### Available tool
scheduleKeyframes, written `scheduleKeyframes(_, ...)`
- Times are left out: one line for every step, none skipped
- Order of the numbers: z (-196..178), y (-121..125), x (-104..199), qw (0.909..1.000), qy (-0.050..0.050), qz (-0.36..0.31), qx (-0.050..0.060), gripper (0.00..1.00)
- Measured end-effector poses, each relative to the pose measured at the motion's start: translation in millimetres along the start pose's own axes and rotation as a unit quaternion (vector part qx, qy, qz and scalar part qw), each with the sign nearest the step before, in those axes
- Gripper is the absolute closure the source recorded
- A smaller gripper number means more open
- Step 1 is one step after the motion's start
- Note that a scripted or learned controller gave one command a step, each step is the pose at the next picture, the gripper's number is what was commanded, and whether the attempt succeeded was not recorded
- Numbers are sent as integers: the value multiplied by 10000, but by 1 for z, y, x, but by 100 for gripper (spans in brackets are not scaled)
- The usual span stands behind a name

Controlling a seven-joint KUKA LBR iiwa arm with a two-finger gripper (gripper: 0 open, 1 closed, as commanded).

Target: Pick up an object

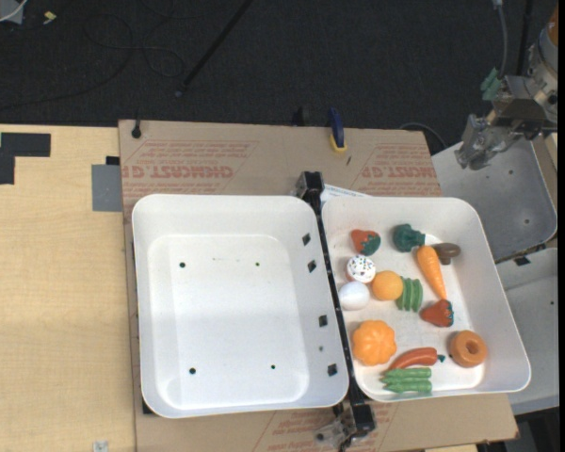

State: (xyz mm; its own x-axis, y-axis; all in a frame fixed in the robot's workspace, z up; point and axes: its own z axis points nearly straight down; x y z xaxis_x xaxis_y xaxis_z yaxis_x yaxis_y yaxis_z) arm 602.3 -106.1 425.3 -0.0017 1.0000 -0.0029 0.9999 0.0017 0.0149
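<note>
The right white bin (494, 281) holds several toy foods. Among them are an orange pumpkin (374, 342), a long carrot (431, 271), a white dotted ball (361, 269), a small orange (387, 285), a white egg (353, 296), a brown ring donut (467, 348), a red chili (414, 357), green pea pods (407, 379) and a broccoli piece (407, 236). My gripper (475, 145) hangs high at the upper right, outside the bin and past its far right corner, well apart from every toy. Nothing shows in its grasp.
The left white bin (226, 309) lies beside the right one, with a black hinged divider (322, 281) between them. Both rest on a cardboard sheet (217, 163). A grey plate (508, 205) lies under the gripper at the right.
</note>
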Motion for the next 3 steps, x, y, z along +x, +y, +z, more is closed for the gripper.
scheduleKeyframes(-89, 39, -15, 10000, 1, -13, 37, 100)
scheduleKeyframes(-57, 42, -93, 9999, 7, 37, 109, 100)
scheduleKeyframes(-115, 43, -107, 10000, 3, 8, 64, 100)
